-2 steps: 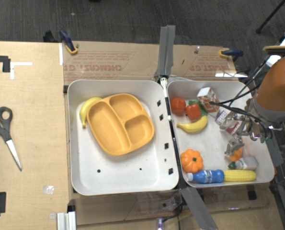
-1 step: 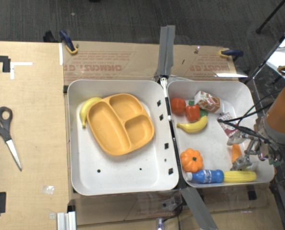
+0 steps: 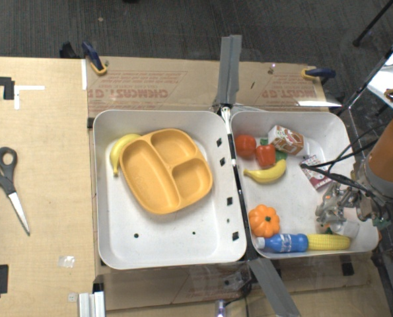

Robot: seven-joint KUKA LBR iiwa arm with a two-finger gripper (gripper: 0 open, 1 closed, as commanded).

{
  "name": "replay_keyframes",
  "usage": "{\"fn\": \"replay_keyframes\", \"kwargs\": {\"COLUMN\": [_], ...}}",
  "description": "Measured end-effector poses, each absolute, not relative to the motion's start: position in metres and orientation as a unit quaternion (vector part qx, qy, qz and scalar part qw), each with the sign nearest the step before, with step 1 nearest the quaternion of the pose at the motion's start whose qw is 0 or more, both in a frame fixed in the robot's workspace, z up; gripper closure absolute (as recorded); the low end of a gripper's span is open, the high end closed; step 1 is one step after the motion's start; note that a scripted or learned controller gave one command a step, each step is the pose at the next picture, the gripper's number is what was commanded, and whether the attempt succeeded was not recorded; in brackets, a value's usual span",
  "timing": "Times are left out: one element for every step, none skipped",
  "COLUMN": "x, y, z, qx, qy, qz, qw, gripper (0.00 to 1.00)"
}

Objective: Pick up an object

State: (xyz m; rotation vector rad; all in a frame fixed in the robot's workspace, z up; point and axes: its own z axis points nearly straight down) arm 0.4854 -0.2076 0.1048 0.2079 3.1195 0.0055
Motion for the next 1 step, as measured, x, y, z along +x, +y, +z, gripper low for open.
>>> {"fn": "replay_keyframes", "kwargs": {"x": [0.4876], "y": [-0.2073], "z": [0.1145], "qx": [0.065], "qy": [0.998], "qz": [0.0011], "qw": [0.01], "gripper": [1.0]}}
